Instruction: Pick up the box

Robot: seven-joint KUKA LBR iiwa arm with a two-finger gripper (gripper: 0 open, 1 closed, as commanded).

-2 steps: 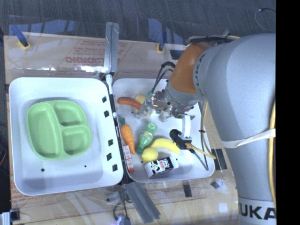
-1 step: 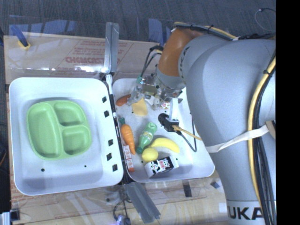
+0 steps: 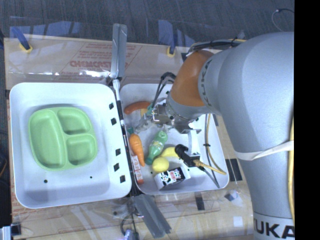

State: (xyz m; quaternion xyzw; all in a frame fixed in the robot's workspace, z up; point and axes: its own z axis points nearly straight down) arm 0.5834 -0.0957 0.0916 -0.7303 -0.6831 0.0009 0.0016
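1. Near edge, right bin (image 3: 202, 183): the box (image 3: 173, 176), white with black print, lies by the near wall. This is the task item. Count: one. It is tilted rather than square to the wall. It probably rests that way because the lemon (image 3: 160, 164) is just beside its far-left corner.

2. Middle, right bin: loose items are crowded together, so the box has free space only on its right side.
   - Lemon: one.
   - Yellow item (image 3: 169, 151), partly hidden: one.
   - Green bottle (image 3: 156, 145), lying on its side: one.
   - Carrot (image 3: 136, 149), along the left wall: one.

3. Left bin (image 3: 60, 190): it holds one green plate (image 3: 62, 136) with three compartments. The plate is well apart from the task item.

4. Far half, right bin: the end effector (image 3: 160, 116) hangs over the far part of the bin, just beyond the bottle. It is clearly apart from the box and holds nothing that can be seen. Whether it is open or closed cannot be told. The arm (image 3: 245, 94) reaches in from the right. Judgement: the pick has not begun, and the end effector must travel toward the near wall before descending.

5. Far wall: one sausage (image 3: 136, 107) lies beside the end effector.

6. Bins on the worktop (image 3: 60, 59): two, side by side.
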